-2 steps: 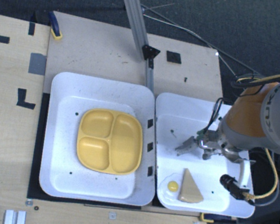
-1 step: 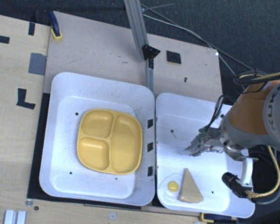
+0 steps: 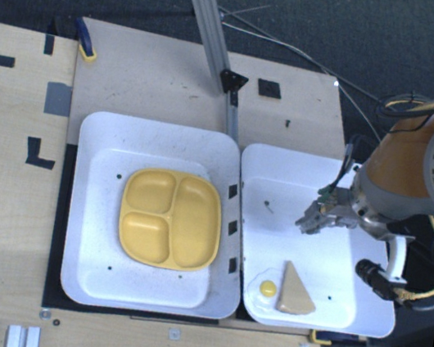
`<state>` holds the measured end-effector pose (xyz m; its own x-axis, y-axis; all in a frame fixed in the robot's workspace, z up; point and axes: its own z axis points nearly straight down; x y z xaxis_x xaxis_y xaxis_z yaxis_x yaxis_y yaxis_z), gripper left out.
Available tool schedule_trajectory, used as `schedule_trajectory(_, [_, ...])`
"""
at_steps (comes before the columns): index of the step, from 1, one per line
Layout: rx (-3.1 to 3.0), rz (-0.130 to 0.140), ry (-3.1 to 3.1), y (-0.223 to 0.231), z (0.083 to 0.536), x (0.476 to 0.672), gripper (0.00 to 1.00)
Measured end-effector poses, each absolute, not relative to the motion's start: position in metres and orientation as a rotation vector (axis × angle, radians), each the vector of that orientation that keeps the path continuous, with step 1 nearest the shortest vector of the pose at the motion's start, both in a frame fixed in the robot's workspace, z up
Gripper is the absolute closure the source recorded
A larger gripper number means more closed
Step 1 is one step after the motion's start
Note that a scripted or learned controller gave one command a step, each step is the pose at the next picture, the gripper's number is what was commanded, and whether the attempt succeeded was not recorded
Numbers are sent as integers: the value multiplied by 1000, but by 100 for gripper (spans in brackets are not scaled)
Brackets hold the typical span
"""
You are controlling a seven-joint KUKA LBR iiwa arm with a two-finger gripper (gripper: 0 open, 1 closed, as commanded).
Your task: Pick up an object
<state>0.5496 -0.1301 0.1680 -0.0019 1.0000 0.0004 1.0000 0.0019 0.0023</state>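
Note:
A tan wedge-shaped object [image 3: 295,290] lies in the right bin [image 3: 282,180] near its front edge. A small yellow round piece [image 3: 267,288] sits just left of it. A yellow divided plate [image 3: 171,219] rests in the middle of the left bin [image 3: 105,149]. My gripper [image 3: 312,220] hangs over the middle of the right bin, behind the wedge and apart from it. Nothing shows between its fingers.
A slanted metal pole [image 3: 214,27] rises from behind the bins, with a black clamp [image 3: 233,80] at its base. The grey arm with its orange band [image 3: 406,160] covers the right bin's right side. Cables trail at the far right.

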Motion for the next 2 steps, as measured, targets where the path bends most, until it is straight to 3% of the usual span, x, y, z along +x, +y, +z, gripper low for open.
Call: schedule_trajectory(2, [2219, 2, 2221, -134, 253, 550, 100])
